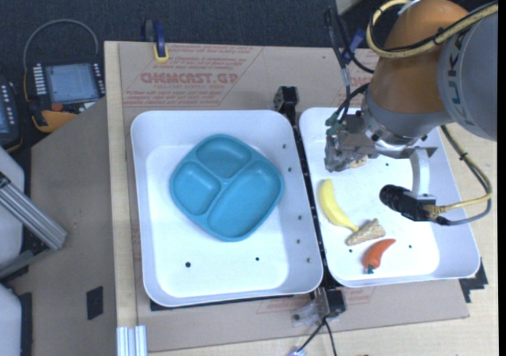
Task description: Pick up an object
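My gripper is low over the far left part of the right bin, pointing down. A small tan object peeks out just beside its tip; I cannot tell whether they touch. A yellow banana lies in front of the gripper near the bin's left wall. Nearer the front, a tan wedge-shaped piece lies at the banana's lower end, and a red chili pepper lies just in front of that.
The left bin holds a blue divided plate. The orange-banded arm covers the right bin's far side. A black fitting with a yellow cable hangs over the right bin's middle.
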Tool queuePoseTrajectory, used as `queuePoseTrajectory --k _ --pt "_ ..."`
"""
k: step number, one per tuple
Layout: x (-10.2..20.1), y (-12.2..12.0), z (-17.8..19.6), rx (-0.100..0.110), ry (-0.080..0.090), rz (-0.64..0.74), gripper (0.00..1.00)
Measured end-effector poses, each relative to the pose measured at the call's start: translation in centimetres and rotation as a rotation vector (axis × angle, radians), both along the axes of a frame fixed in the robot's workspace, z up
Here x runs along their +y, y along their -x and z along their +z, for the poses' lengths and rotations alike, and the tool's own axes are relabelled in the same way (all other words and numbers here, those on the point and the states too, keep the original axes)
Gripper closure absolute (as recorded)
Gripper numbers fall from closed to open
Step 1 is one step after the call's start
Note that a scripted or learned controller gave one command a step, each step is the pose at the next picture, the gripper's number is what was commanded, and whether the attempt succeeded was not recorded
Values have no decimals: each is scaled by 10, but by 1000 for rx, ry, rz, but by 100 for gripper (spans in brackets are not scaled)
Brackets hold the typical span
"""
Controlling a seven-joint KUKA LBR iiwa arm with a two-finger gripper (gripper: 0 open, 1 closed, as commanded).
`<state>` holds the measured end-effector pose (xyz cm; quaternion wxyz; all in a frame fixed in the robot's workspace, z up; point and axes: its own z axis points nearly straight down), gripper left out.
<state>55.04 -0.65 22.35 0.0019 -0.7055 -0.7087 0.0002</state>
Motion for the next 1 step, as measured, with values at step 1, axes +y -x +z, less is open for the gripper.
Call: queuePoseTrajectory --k 1 --pt "54 22 9 0 0 1 100"
